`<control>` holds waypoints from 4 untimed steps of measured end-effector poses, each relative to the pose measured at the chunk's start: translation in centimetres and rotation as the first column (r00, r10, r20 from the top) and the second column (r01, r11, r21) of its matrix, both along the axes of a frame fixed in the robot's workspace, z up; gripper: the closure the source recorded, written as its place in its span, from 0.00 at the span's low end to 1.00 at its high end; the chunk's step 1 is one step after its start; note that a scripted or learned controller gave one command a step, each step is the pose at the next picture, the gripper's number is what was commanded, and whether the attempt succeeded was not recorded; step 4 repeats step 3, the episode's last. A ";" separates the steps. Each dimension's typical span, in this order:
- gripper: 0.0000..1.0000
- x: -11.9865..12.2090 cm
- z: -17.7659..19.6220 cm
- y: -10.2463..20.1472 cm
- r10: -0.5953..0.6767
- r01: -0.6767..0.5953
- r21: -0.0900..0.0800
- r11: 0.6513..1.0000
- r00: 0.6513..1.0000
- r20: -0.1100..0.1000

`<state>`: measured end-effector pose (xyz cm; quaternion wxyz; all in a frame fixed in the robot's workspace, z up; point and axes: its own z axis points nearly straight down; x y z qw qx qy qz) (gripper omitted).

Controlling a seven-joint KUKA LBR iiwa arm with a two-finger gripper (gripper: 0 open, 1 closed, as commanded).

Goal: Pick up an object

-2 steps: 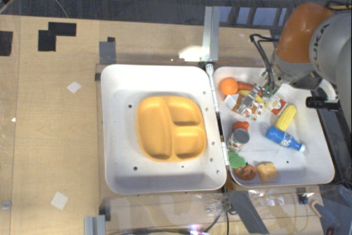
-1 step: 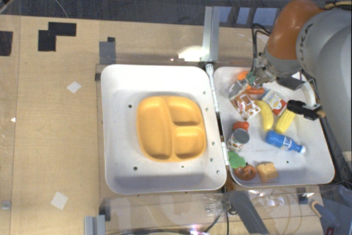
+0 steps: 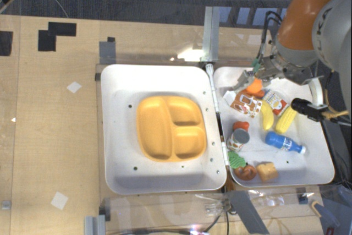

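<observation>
Arm (image 3: 313,19) in from the right, and the gripper (image 3: 254,75) is down at the back of the right bin (image 3: 324,173), just over the orange piece (image 3: 254,87). Whether its grip is apart or together I cannot tell (the wrist blocks the tips), and nothing shows as held.

Edges first. The orange piece sits near the bin's back wall, with the carton (image 3: 246,103) touching it at front-left and the red-and-white packet (image 3: 274,100) just to its right, so it is hemmed in on three sides. The banana (image 3: 266,116) and the corn (image 3: 285,119) lie side by side, close together, in the middle. The blue bottle (image 3: 284,142) lies flat in front of them with bare white floor around its cap end and out to the right wall. That is the widest open patch in this bin.

Along the left wall: the can (image 3: 238,138) stands upright, hard by the divider between the bins. In front of it, the green piece (image 3: 237,160), a brown round thing (image 3: 246,171) and the bread (image 3: 267,171) crowd the front-left corner, touching or nearly so.

Left bin (image 3: 118,173): one yellow tray (image 3: 171,127), three compartments, sitting in the centre with a clear white margin all round, well apart from every wall.

Labels: the carton has red and white print, the bottle a white label band, the can a pale wrap, all too small to read. On the worktop (image 3: 49,118), black squares at far left
</observation>
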<state>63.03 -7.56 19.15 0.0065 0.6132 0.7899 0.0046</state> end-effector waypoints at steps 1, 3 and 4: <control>0.00 -1.0 -1.2 -2.2 0.001 -0.001 -0.001 1.000 1.000 -0.010; 0.00 -0.8 0.0 -2.0 0.009 -0.009 -0.002 1.000 1.000 -0.004; 0.00 -0.8 0.0 -2.0 0.009 -0.009 -0.002 1.000 1.000 -0.004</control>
